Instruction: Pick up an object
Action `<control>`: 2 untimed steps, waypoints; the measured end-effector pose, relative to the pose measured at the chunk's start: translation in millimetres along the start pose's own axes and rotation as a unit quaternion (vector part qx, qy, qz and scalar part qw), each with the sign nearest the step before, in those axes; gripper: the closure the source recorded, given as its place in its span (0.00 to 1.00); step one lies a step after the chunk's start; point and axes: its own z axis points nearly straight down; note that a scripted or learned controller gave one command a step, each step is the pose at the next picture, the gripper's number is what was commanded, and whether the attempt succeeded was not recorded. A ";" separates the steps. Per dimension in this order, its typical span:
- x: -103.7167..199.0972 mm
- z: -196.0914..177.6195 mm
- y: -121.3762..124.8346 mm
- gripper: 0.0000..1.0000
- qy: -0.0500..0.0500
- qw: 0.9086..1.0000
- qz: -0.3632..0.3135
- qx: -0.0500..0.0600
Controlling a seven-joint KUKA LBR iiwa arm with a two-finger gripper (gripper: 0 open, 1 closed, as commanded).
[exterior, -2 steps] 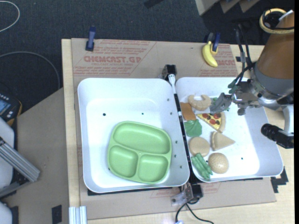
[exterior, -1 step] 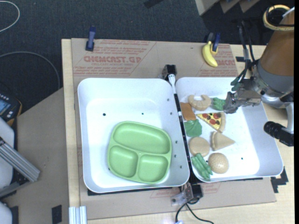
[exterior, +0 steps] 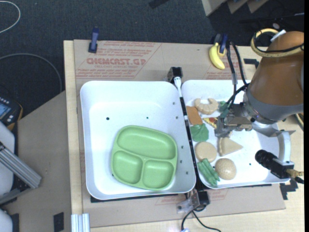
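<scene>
The right bin (exterior: 260, 175) holds several toy foods: a pale curled pastry (exterior: 206, 105), an orange-brown slab (exterior: 193, 115), a green leafy piece (exterior: 198, 131), a small red and yellow piece (exterior: 211, 122), a round beige biscuit (exterior: 206, 151), a cream wedge (exterior: 231, 146), a tan bun (exterior: 225, 168) and a green pod (exterior: 208, 171). My gripper (exterior: 226, 128) hangs low over the middle of this pile, just above the wedge and beside the red and yellow piece. The arm's grey and orange body covers the bin's upper right part.
The left bin (exterior: 96, 100) carries a green divided plate (exterior: 144, 157). A yellow banana (exterior: 217, 57) lies on the bench behind the right bin. A black clamp (exterior: 175, 74) sits where the bins meet, a blue clip (exterior: 93, 40) at the back left. A black part (exterior: 270, 162) juts over the right bin.
</scene>
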 end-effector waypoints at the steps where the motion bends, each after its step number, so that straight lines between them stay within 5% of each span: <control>1: 76.8 -34.7 -3.0 1.00 -0.001 1.000 -0.002 -0.005; 2: 46.5 -126.6 -2.9 1.00 -0.001 1.000 0.002 -0.009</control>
